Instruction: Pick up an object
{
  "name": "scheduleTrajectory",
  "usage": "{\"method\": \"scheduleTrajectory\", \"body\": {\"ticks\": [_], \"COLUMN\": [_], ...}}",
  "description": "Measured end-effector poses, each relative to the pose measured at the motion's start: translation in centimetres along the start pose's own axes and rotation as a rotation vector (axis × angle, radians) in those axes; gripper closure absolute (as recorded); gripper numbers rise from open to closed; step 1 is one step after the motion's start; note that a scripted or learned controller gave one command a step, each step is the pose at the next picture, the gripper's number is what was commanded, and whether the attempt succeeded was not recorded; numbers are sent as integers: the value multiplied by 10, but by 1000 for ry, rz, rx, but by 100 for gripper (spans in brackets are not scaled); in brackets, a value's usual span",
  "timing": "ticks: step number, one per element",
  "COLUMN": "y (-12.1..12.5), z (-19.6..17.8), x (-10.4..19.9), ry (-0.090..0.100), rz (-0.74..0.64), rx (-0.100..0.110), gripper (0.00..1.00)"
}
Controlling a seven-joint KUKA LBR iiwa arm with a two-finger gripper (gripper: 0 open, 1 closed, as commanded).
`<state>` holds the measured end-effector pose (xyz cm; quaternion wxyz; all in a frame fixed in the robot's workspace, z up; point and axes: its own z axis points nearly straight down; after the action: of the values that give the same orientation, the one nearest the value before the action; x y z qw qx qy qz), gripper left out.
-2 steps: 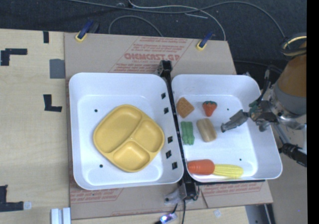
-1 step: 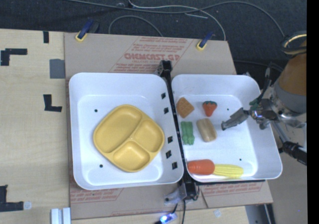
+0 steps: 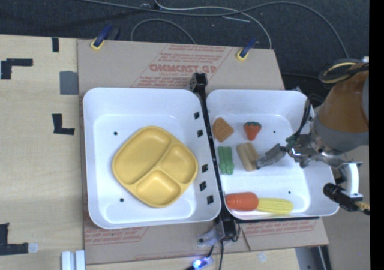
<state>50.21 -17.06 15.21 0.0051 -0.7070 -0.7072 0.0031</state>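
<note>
Two white bins side by side, arm reaching into the right one.

The left bin (image 3: 96, 143) holds a yellow divided plate (image 3: 155, 165); the right bin (image 3: 264, 99) holds toy foods; the gripper (image 3: 264, 159) touches the tan piece (image 3: 246, 156), its opening impossible to tell.

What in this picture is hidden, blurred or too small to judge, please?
- Gripper: blurred in the camera view, so whether it touches the tan block cannot be told.
- Yellow tray: its underside and the left bin floor beneath are covered.
- Carrot and corn: whether they touch is too small to tell.
</note>
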Motion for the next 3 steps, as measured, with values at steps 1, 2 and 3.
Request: {"method": "scheduleTrajectory", "body": {"ticks": [1,2,3], "y": [-6,-6,-5], "z": [49,70,60], "x": [-5,-5,-7], "ry": [0,-3,-7], "rz": [0,0,1], "rx": [-1,-8,-11], "gripper": [0,0,100]}}
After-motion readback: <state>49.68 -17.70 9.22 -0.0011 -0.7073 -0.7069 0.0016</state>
